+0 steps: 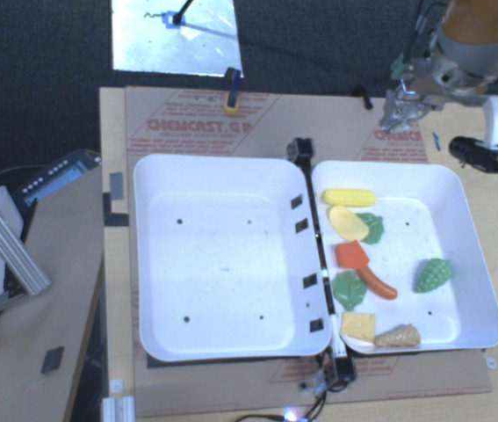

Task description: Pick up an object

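Toy food [363,271] far from raised jaws

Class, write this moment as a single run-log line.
arm: above bench, beyond right bin | gripper: holding nothing | right bin: toy food, corn to bumpy green piece | pick: not begun

The tabletop [112,236] is covered by a brown printed cardboard sheet [257,121], and two shallow white bins sit on it side by side, touching along a black hinge strip. The left bin [143,236] and the right bin [477,262] lie flat. A yellow-and-blue clamp [232,93] grips the sheet's far edge.
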Robot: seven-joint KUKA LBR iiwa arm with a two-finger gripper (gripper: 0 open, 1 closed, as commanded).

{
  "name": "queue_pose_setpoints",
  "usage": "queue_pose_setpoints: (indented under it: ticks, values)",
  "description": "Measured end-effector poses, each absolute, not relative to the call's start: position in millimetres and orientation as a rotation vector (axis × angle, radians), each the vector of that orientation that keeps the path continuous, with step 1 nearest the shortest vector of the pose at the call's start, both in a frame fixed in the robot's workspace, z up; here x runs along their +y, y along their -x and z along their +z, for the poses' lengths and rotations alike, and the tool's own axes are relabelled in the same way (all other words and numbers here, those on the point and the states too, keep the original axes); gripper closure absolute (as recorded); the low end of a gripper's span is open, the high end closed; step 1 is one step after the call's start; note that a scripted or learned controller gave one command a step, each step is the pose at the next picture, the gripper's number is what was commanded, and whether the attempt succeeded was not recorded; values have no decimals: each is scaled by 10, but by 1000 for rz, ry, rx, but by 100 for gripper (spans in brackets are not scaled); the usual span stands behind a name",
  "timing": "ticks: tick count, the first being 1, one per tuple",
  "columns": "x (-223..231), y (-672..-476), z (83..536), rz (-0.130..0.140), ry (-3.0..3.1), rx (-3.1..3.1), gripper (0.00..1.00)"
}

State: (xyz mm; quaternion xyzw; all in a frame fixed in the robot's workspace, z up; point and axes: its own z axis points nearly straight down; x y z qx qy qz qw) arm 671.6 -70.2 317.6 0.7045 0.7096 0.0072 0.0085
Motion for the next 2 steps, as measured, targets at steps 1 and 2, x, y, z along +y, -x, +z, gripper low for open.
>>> queue_pose_setpoints:
  ticks: [1, 2]
  values:
    - [155, -6673, 2034, -3, -2214, 2239, 100]
    - [323, -6698, 4283, 26, -2202, 2220, 100]
